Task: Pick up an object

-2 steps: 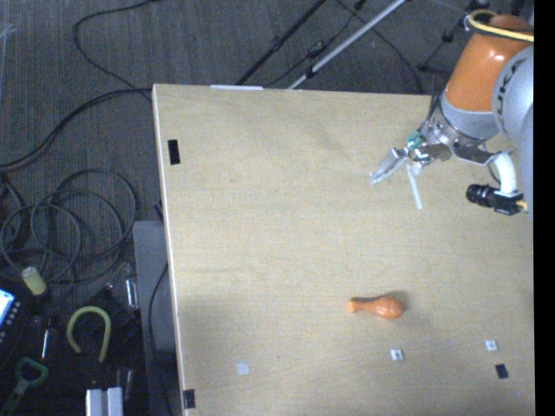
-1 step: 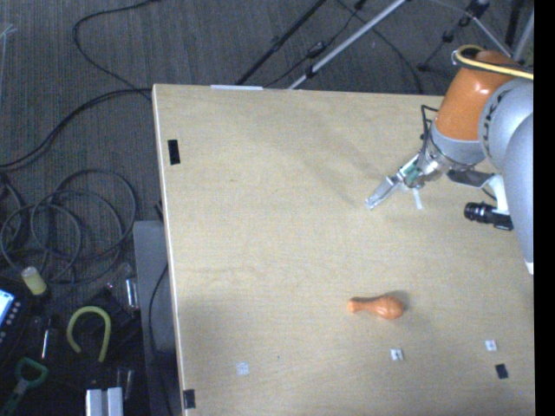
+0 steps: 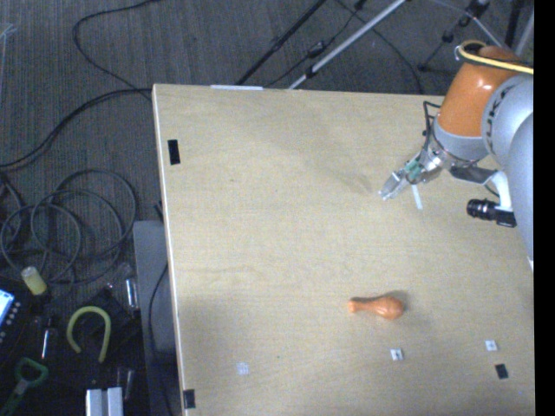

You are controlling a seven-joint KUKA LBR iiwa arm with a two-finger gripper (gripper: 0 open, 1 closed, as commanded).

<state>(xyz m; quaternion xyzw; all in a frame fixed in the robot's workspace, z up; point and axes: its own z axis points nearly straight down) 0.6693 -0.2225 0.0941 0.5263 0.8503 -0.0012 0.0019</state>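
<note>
Camera view: the arm [image 3: 499,102] is reaching in over the right edge of the board [image 3: 286,232], its orange band sitting high near the far right corner. The wrist is tilting down and to the left, so the gripper [image 3: 401,185] is pointing at bare wood in the far right part of the surface. Its two pale fingers are standing apart, with nothing between them; that spread suits an approach, since a claw has to be wide before it can close around anything.

The object [image 3: 378,306], a small orange thing with a round body and a thin neck, is lying flat on its side toward the near right part of the board, neck pointing to the left edge. It is lying well apart from the gripper, nearer the front edge than the claw is. By my judgement the pick is not yet begun: the claw is hanging over a spot where nothing is lying, so it would have to travel toward the near edge and come down over the round body.

A few small markers [image 3: 396,354] are sitting near the front right corner, and a dark tab [image 3: 173,152] is sitting by the left edge. Cables [image 3: 69,215] are lying on the floor beyond the left edge.
</note>
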